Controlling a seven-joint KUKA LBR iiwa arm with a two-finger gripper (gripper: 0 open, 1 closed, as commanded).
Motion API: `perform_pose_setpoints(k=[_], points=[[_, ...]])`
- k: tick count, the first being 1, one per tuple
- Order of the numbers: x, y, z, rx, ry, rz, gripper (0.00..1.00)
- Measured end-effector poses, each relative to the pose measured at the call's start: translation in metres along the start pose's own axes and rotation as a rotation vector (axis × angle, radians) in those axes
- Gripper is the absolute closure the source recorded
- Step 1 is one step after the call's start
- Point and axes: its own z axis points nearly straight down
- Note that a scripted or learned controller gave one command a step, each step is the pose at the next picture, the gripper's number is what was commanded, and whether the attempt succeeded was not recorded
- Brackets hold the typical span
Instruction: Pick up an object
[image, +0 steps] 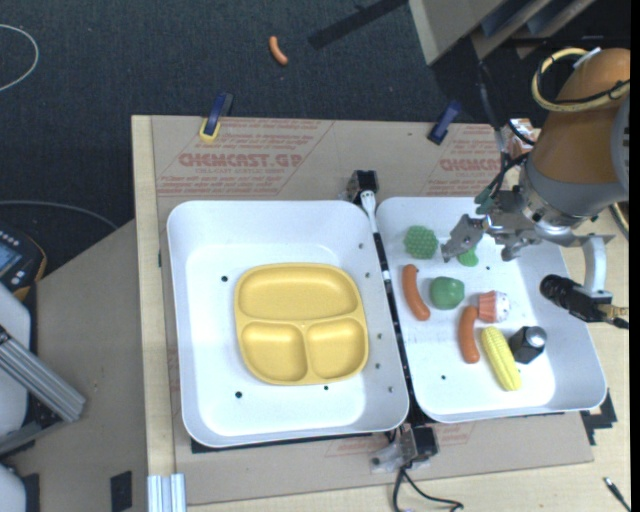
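Several toy foods lie in the right bin (570, 390): a green broccoli head (421, 241), a green round piece (446, 291), two orange sausages (415, 291) (468, 333), a yellow corn cob (500, 358), a small pink and white piece (490, 305) and a black piece (528, 343). My gripper (488, 243) hangs over the bin's far part, just right of the broccoli, its fingers spread apart with nothing between them. A small green item (467, 258) lies right under the left finger (462, 238), partly hidden by it.
The left bin (200, 260) holds a yellow three-compartment plate (300, 322). Black clamps (362, 185) sit where the bins meet. My arm's orange band (590, 85) rises at the far right. A stray orange piece (278, 50) lies on the dark floor beyond the bench.
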Motion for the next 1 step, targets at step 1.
perform_pose_setpoints(k=[1], points=[[-0.0063,-0.0065,0.0477,0.006,0.001,0.001,0.00]])
